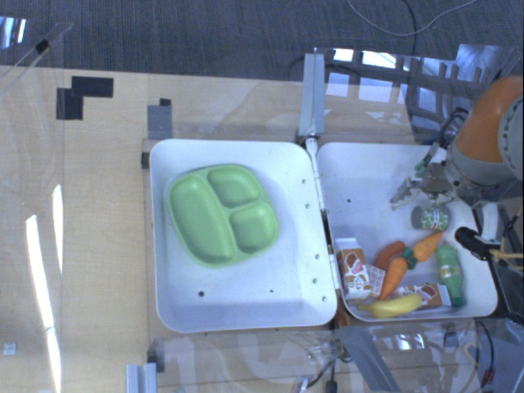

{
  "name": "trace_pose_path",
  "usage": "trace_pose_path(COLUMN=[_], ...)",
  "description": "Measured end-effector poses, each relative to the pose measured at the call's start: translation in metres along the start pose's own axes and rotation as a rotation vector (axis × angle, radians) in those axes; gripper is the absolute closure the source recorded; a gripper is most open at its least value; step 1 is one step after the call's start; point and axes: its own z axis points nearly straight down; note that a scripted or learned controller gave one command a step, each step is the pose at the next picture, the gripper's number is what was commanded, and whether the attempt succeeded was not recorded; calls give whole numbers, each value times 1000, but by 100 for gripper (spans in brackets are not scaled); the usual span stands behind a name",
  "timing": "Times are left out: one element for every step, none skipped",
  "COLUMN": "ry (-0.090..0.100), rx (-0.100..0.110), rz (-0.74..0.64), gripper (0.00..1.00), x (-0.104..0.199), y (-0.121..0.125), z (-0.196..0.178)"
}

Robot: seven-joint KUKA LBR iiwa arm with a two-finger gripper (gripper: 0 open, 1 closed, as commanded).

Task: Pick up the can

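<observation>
The can (431, 217), small with a greenish label, lies in the right bin (368, 170) near its right side. My gripper (415, 188) hangs just above and to the left of the can, open, with its fingers spread and nothing between them. The grey arm with its orange band (490, 129) reaches in from the right edge.
Below the can lie two carrots (401, 264), a banana (395, 305), a green bottle (449, 275) and two small cartons (354, 270). The left bin (246, 301) holds a green divided plate (221, 213). The right bin's upper left floor is bare.
</observation>
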Motion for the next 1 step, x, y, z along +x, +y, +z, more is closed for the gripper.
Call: trace_pose_path(ry=[0], rx=[0], rz=[0], gripper=[0], x=[0], y=[0], z=[0])
